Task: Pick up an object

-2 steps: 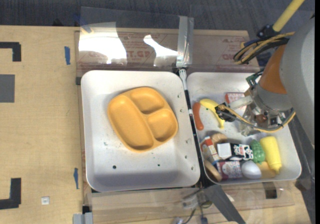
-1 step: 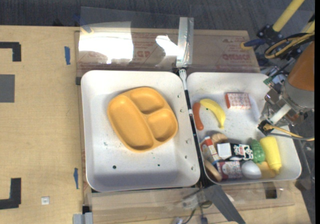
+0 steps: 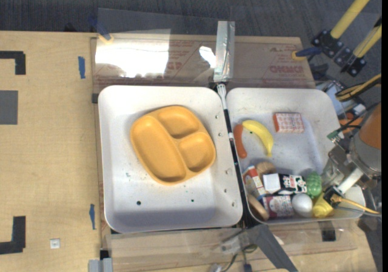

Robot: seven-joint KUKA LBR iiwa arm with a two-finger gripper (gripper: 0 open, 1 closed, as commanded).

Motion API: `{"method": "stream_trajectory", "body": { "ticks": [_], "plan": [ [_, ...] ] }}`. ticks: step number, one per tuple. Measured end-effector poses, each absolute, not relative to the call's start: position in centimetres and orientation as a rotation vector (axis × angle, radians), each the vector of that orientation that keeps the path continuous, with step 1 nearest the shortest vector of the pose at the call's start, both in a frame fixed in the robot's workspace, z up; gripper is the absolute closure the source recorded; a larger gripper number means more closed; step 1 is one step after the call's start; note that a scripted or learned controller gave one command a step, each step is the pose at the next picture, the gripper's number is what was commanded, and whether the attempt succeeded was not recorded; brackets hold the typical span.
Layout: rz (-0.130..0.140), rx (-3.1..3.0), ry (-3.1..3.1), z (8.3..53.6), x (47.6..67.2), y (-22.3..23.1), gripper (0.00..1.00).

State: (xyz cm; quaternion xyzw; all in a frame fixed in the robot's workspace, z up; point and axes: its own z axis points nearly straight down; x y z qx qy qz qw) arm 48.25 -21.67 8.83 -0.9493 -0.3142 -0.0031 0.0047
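Nothing is picked up yet: the banana (image 3: pixel 259 134) and other objects lie in the right bin (image 3: pixel 315 100). The arm (image 3: pixel 362 154) waits at its edge; I cannot tell the jaws' state.

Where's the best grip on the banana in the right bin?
Grip the banana across its middle, coming straight down. It lies flat on the bin floor with bare space on its right; the orange stick lies close on its left, so set the jaws carefully there.
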Motion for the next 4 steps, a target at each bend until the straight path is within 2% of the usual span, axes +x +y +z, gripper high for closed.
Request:
{"method": "stream_trajectory", "body": {
  "ticks": [1, 2, 3, 4],
  "plan": [
    [-0.015, -3.062, -0.707, 8.9, 50.5, -11.5, 1.0],
    [-0.007, -3.086, -0.569, 18.7, 55.5, -4.4, 1.0],
    [0.005, -3.089, -0.562, 18.4, 55.3, -4.7, 0.0],
    [0.004, -3.125, -0.316, 18.4, 57.7, -8.7, 0.0]
  ]
}}
